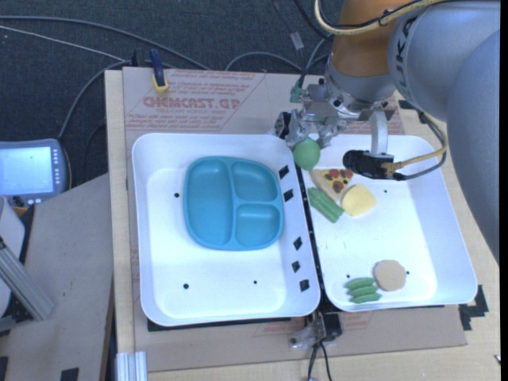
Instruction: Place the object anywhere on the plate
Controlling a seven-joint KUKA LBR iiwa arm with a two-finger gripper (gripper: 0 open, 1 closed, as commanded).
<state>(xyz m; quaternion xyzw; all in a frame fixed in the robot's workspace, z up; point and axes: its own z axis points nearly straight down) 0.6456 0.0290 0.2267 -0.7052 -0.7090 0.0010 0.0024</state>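
you've got the fingers [305, 137] closed on the green ball [306, 154], above the right bin's [444, 213] left edge, w/ blue plate [233, 203] in left bin [159, 236].

A brown cardboard sheet [198, 94] printed with red lettering spreads left of and below the claw [306, 133], over dark carpet [79, 6] crossed by loose cables [71, 26]. Far to its left sits a small lit monitor [28, 169].
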